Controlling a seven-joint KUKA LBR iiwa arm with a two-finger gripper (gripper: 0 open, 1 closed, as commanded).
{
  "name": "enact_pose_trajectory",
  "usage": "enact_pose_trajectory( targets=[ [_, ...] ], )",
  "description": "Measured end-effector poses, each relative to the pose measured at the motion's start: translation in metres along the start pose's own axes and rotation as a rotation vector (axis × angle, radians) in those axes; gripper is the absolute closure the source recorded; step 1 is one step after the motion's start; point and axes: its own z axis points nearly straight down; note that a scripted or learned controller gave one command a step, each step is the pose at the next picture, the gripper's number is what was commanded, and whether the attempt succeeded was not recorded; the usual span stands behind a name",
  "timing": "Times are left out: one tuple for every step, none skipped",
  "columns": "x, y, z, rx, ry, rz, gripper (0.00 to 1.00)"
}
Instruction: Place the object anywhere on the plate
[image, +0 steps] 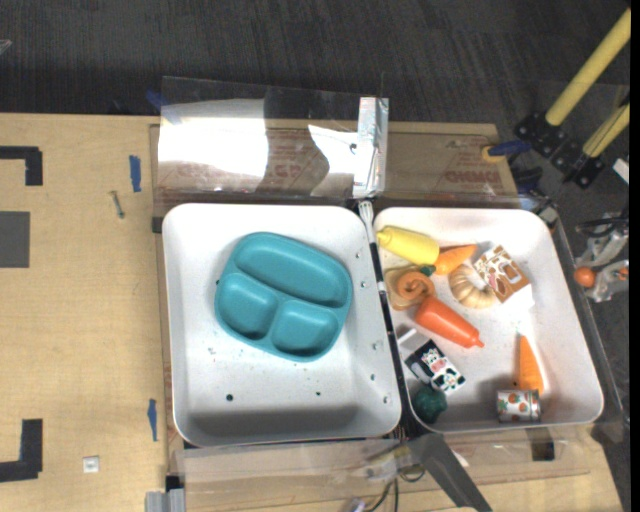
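Here we are, looking down on both bins; the teal plate (285, 295), three compartments, sits tilted in the middle of the left bin (190, 400), nothing on it; every toy lies next door in the right bin (570, 320). Up by the divider a yellow piece (407, 243) lies next to a small carrot (455, 257); below them a curled pastry (410, 287) and a pale bun (470, 288) (a brown-and-white block (501, 272) is tucked against it); a red-orange cone (448, 323) slants across the centre; a black-and-white piece (436, 366) and a dark green lump (430, 402) hug the near-left corner; another carrot (529, 363) stands over a little can (518, 404). Which one is the object, I cannot tell.
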Motion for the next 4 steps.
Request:
enact_pose_trajectory(
  targets=[
    [0.026,-0.024,0.03,-0.006,0.009,-0.198,1.0],
    [0.023,-0.024,0.018,-0.002,-0.001,-0.196,1.0],
    [-0.043,-0.032,-0.078,0.0,-0.002,-0.118,1.0],
    [-0.021,-0.031,-0.142,0.0,-0.001,-0.395,1.0]
  ],
)
